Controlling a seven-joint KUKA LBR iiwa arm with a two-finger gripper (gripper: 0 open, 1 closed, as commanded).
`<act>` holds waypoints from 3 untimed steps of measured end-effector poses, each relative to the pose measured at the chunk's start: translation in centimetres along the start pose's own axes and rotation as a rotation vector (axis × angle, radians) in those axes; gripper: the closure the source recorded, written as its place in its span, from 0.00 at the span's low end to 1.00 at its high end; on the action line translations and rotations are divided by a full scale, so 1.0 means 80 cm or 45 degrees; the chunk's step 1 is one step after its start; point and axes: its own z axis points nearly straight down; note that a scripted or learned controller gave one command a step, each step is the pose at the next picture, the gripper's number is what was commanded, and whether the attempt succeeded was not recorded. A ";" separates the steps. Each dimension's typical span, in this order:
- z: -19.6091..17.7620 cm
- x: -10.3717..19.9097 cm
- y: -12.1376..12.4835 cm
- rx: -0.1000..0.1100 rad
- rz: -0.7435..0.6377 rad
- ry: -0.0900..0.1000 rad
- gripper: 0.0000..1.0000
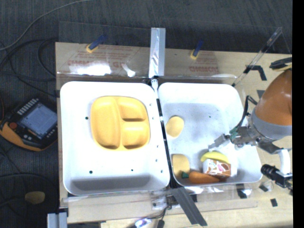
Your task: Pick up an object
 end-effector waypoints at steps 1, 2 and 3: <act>0.037 -0.012 0.059 0.001 0.127 0.001 0.00; -0.023 0.008 0.052 0.001 0.137 0.000 0.00; -0.043 0.019 0.094 0.001 0.143 0.000 0.00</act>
